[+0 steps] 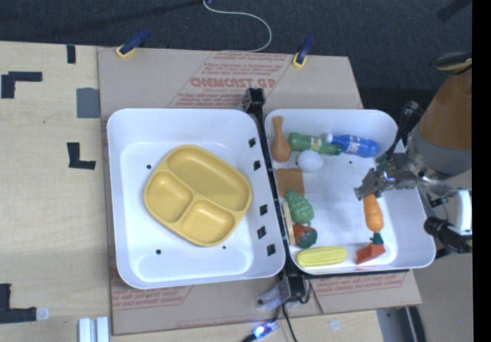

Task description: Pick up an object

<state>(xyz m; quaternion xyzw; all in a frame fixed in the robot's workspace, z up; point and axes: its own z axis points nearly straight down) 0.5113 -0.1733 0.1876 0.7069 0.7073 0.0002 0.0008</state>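
The bench [46, 179] fills the frame, light wood with black marks at the left, and a cardboard sheet [230, 76] printed with red writing that cannot be read lies on it under both bins. The arm [453, 118] comes in at the right edge of the frame, its orange band above a grey wrist, bent down over the right bin [406, 256]. The gripper [376, 189] hangs low inside that bin, near its right wall, just above the top end of a carrot [374, 214]; whether the fingers are released or clenched on anything cannot be told.

The left bin [130, 256] carries a yellow divided plate [197, 193] at the middle of the frame. In the right bin, a blue bottle [354, 145] and a green bottle [313, 143] lie end to end along the upper wall, their labels too small to read. A corn cob [322, 257] lies along the lower wall. A brown block [290, 179] sits near the left wall, with a green vegetable [299, 207] below it. A white ball [310, 161] lies just under the green bottle.
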